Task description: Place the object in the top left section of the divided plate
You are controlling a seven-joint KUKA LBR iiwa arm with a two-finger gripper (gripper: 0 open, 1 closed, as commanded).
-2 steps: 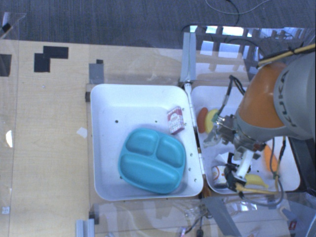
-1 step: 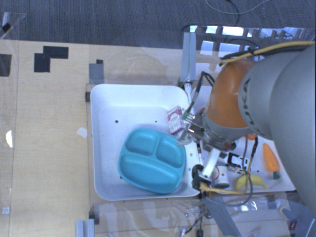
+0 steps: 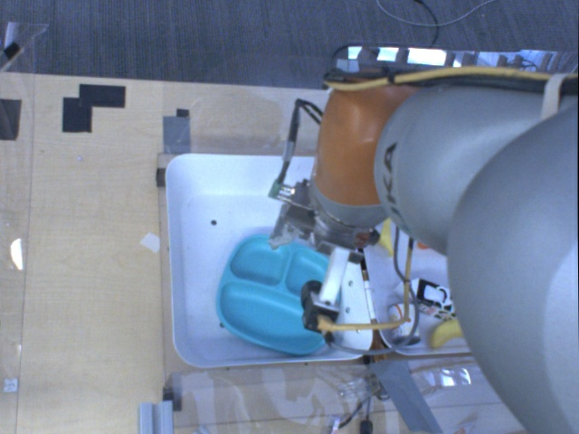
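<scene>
A light blue divided plate [image 3: 258, 297] lies in the lower middle of the left white bin [image 3: 204, 197], with its compartments facing up. My gripper [image 3: 288, 231] hangs over the plate's top right rim, under the orange band of the wrist. The wrist and arm hide the plate's right edge. No object shows in the plate sections that I can see. I cannot make out anything between the gripper's tips.
The right bin [image 3: 398, 344] is mostly covered by the arm. A yellow object [image 3: 443, 333] and a white and black item [image 3: 432, 297] peek out there, along with another yellow bit [image 3: 387, 239]. A small dark speck [image 3: 213, 222] sits on the left bin's floor.
</scene>
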